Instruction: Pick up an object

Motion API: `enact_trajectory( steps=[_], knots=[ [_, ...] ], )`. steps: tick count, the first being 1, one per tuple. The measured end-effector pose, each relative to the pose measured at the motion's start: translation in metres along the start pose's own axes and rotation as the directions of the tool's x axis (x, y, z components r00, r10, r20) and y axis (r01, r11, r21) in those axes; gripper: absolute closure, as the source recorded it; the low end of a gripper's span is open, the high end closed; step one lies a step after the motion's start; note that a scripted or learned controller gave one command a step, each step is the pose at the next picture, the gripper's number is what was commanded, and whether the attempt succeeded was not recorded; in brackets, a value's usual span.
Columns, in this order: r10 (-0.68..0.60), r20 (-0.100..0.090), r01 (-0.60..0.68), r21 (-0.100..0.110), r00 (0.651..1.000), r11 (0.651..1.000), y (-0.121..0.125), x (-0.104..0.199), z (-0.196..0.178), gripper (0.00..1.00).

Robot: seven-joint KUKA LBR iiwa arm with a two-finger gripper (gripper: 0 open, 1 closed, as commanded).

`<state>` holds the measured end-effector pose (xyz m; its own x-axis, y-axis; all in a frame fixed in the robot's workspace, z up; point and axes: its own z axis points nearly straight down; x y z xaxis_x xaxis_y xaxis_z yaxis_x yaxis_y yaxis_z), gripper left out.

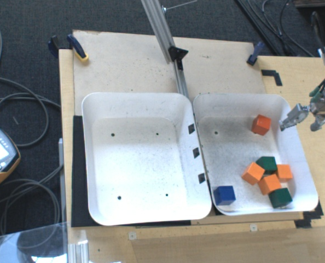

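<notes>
The right bin (pixel 294 147) holds several blocks. An orange-red block (pixel 261 124) lies alone near its far right. A cluster sits at its near right: an orange block (pixel 254 172), a green block (pixel 267 164), two more orange blocks (pixel 284 172) (pixel 270 183) and a second green block (pixel 280 196). A blue block (pixel 224 195) rests in the near left corner. My gripper (pixel 304 121) hangs over the bin's right rim, to the right of the orange-red block, open with nothing between its fingers.
The left bin (pixel 91 147) stands beside the right one. A metal pole (pixel 158 21) slants up from the bench behind the bins. Clamps (pixel 77 47) (pixel 255 52) hold the board's far corners. Cables lie on the floor to the left.
</notes>
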<state>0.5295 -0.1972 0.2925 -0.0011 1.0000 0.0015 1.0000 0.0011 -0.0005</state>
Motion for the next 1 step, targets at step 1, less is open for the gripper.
enact_trajectory(
  steps=[1],
  knots=[
    [0.001,-0.003,-0.001,0.009,1.0,1.0,-0.0431,0.0266,0.1579,0.0]
  ],
)
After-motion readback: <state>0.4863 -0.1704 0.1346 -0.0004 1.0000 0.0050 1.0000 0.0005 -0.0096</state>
